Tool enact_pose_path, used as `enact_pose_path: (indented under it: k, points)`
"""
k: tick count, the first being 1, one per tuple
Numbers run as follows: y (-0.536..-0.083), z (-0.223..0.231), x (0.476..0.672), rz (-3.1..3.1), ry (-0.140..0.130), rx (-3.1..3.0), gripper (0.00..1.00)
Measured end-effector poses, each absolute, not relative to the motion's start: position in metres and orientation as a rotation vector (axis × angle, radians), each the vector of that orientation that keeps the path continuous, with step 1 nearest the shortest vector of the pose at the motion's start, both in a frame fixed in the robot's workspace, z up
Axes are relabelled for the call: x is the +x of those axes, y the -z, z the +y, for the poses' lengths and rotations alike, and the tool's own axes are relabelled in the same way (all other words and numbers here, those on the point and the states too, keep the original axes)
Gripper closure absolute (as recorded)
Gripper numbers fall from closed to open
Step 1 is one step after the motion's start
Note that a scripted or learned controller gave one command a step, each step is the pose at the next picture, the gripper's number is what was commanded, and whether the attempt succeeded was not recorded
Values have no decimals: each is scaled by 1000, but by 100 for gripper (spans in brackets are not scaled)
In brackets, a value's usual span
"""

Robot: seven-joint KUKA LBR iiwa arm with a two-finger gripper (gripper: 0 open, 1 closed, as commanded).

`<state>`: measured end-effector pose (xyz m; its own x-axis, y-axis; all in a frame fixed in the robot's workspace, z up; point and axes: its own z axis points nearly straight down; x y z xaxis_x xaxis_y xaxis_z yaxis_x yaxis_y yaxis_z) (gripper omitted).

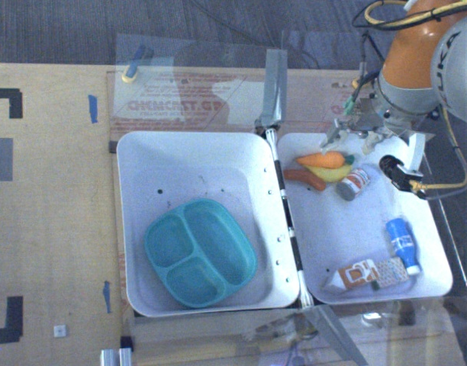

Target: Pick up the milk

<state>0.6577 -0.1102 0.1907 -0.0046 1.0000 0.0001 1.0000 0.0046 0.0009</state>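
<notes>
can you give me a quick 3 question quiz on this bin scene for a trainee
1. True or false: the teal tray lies in the same bin as the milk carton.
2. Which item lies nearest the gripper? A) blue bottle B) carrot C) milk carton
3. Fill in: the milk carton lies on its side near the right bin's ______ edge, as the camera sees it.

Key
1. False: the tray is in the left bin, the carton in the right one.
2. B: the carrot sits just below the gripper at the bin's far end, beside the banana and small can.
3. Bottom (near) edge.
</notes>
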Motion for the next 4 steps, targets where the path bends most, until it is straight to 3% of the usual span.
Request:
enact_pose_path:
  k: [1,2,3,4]
  points:
    - [-185,-89,576,2498,-1,1905,0]
    - [-142,-115,518,2650,-1,1687,0]
    - [-89,-130,482,2761,-9,1484,0]
    - [-131,-118,480,2551,-2,1829,0]
